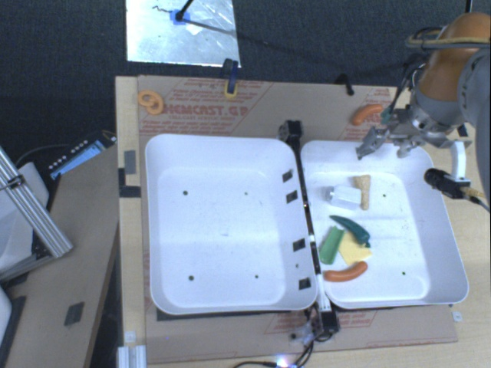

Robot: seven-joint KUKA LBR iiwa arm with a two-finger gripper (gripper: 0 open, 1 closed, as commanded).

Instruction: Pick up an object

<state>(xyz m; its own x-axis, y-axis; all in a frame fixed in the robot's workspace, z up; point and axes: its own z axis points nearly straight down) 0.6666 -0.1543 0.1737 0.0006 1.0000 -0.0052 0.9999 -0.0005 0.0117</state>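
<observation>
While the arm (453, 60) hangs over the far edge of the right bin (430, 228), its end effector (386, 144) has its fingers spread apart with nothing between them. The objects lie in that bin's near left part (all well apart from the fingers): a white block (346, 197), a tan piece (363, 190), a green pepper (351, 229), a yellow piece (354, 248) and an orange sausage (345, 273).

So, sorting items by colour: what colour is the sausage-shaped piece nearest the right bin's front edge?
Orange-red; the sausage-shaped piece shows best in the camera view.
</observation>
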